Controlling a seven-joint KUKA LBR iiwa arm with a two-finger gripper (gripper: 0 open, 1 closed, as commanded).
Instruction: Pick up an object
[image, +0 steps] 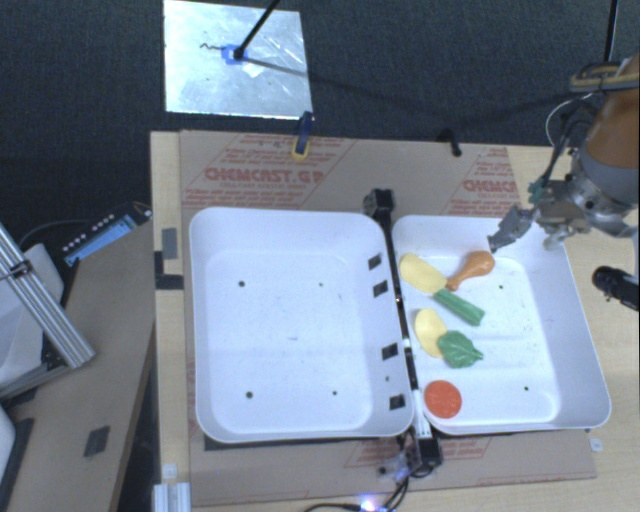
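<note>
Hand (512, 228) over right bin's (560, 330) far rim

Two bins side by side — left bin (290, 320), right bin (560, 330). Toys (445, 330) lie in right bin's left half; gripper (505, 232) over its far edge.

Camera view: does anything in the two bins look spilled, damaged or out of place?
Nothing stands out. The toy foods, a yellow piece, an orange drumstick-shaped piece, a green stick and a red round piece among them, lie loose and intact in the right white bin. The gripper hovers at its far edge.
</note>
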